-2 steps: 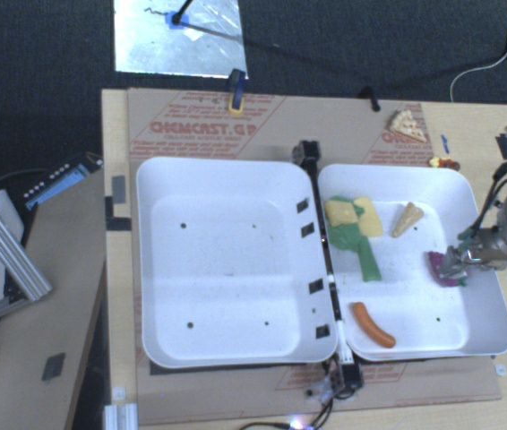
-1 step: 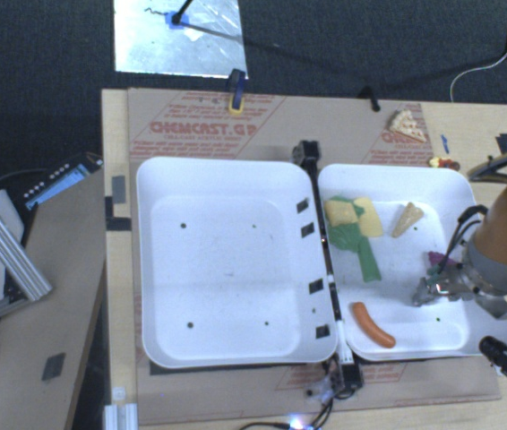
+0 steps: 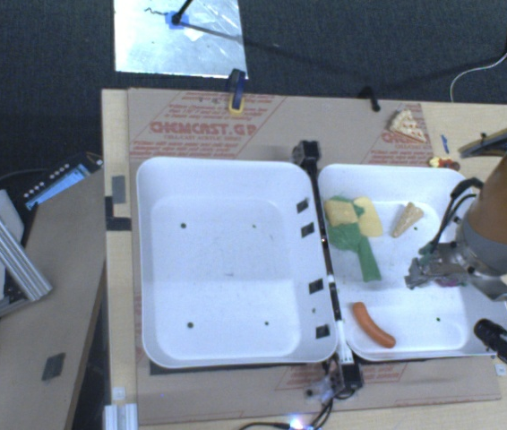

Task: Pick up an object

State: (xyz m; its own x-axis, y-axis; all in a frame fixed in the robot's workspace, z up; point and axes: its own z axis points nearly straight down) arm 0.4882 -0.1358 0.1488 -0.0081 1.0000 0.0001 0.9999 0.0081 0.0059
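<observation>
claw (image 3: pixel 425 273) state unclear | right bin (image 3: pixel 433 337) glossy white | sausage (image 3: pixel 373 324) smooth orange | wedge (image 3: pixel 406 219) tan

The bench (image 3: pixel 200 115) bears two white bins (image 3: pixel 227 258) side by side.

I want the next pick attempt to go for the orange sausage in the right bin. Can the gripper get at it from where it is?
Probably yes. The sausage lies alone on the right bin's floor, apart from the other pieces, and the gripper hangs over the same bin with nothing between them. It does lie fairly near the bin's front wall.
</observation>
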